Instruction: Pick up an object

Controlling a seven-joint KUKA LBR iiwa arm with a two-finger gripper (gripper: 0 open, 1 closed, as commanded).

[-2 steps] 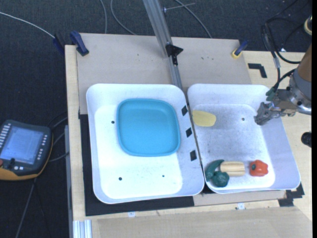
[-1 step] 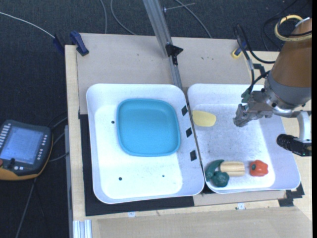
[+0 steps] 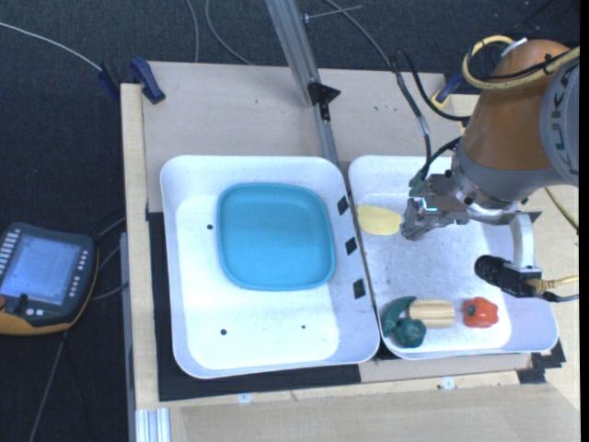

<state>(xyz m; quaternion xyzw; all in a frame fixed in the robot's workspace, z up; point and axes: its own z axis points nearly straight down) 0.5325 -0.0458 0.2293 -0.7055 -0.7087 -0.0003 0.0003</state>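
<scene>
Tool (image 3: 419, 221) sits low in the right bin (image 3: 529, 334), just beside the yellow object (image 3: 377, 219); finger state cannot be told. No object lifted yet.

The pale wooden worktop (image 3: 239, 109) looks matt and smooth. Both shallow white plastic bins (image 3: 189, 247) (image 3: 525, 334) show a smooth, slightly glossy finish; the right one's floor is speckled. The square blue plastic plate (image 3: 276, 236) is smooth, satin. The slanted grey metal bar (image 3: 293, 26) has a dull sheen.
</scene>
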